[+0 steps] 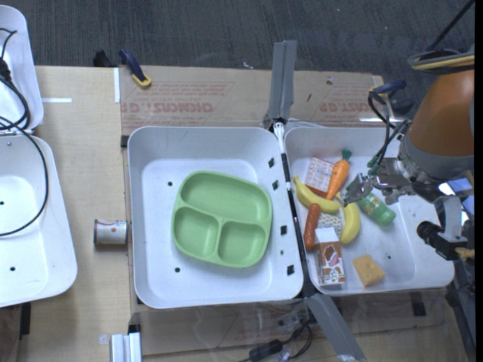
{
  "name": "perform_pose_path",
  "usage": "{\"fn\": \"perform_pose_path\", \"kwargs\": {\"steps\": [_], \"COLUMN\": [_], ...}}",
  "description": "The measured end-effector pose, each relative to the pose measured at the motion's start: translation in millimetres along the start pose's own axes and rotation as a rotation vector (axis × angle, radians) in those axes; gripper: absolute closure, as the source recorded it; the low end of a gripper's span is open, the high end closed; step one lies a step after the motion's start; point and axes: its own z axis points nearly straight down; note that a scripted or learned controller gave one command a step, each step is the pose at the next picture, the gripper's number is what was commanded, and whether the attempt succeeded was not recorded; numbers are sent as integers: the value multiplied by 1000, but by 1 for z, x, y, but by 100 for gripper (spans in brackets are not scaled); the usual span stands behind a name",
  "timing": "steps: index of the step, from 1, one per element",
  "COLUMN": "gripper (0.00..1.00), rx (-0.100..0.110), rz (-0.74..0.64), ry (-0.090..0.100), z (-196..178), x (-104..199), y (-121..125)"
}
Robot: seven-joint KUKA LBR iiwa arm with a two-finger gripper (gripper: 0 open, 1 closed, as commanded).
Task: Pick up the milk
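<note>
Overhead: cardboard-topped bench (211,96), two white bins (143,202), dark carpet (189,13) behind.

Plate (222,219): pale green, plain. Bins (143,202): white, black dots. Tabletop (83,127): tan, with a brown cardboard sheet printed in faded red letters. Right of the plate: carrot (338,176) orange with green top; two bananas (315,199) yellow; sausage (312,226) red-orange; bottle (376,210) green; milk (330,262) carton red-brown and white; cheese (368,270) yellow-orange; arm (449,115) orange and grey.
</note>
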Motion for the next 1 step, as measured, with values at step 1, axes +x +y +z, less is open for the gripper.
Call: {"fn": "perform_pose_path", "kwargs": {"steps": [1], "gripper": [0], "rx": [-5], "rz": [67], "ry": [0], "z": [77], "x": [-9], "y": [-43]}}
